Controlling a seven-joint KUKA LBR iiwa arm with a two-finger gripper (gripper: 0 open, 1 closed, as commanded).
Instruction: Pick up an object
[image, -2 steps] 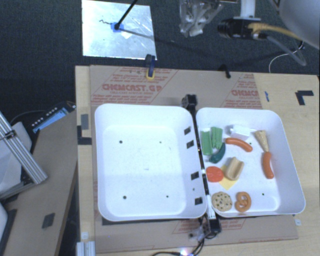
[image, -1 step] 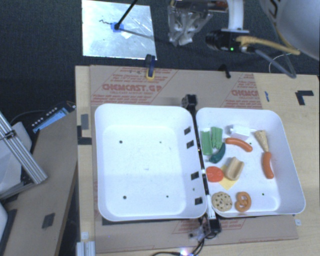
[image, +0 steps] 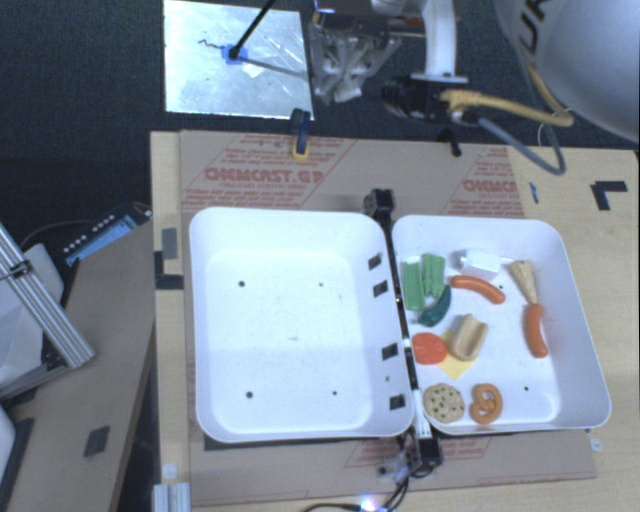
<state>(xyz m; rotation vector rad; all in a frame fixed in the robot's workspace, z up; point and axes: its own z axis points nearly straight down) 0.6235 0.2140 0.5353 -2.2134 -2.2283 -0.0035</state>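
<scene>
Camera view, looking down at a slant: two white bins side by side on the surface. Left bin (image: 290, 330) carries no items. Right bin (image: 575, 330) carries a scatter of toy food: green pieces (image: 422, 280) near its left wall, a white block (image: 480, 264) by the far rim, one sausage (image: 478, 289) lying crosswise, a second sausage (image: 537, 330) lengthwise toward the right wall, a cone (image: 524, 280) just beyond it, a bread piece (image: 466, 337) mid-bin, a red slice (image: 430, 348) beside it, a cookie (image: 443, 403) and a pretzel (image: 486, 402) along the near rim. Tool (image: 338, 70) sits well beyond the far edge of the surface, high above the bins; whether it is released or clenched, cannot tell, and nothing visible is in it. Judgement: approach not yet begun. Best target is likely the lengthwise sausage: apart from its neighbours, narrow, with free floor on both long sides. Come straight down, spanning its short width at mid-length. Avoid the crowded cluster around the bread and red slice, where a descent risks nudging several pieces. Flat cookie and pretzel look hard to get under.
</scene>
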